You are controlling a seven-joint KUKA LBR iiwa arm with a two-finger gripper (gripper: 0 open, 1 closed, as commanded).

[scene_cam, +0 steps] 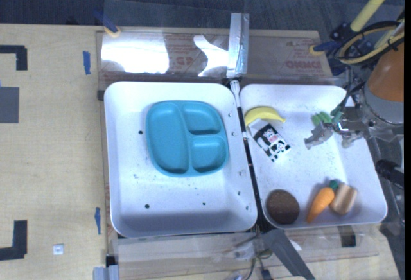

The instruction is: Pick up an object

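Camera view: banana lies well left of the gripper, whose grip I cannot tell

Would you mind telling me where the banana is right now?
The banana lies in the right bin, near its upper left corner by the divider, just above the small cow-patterned carton.

One fixed camera, high above the bench, slanting down on both bins, perhaps slightly blurred.
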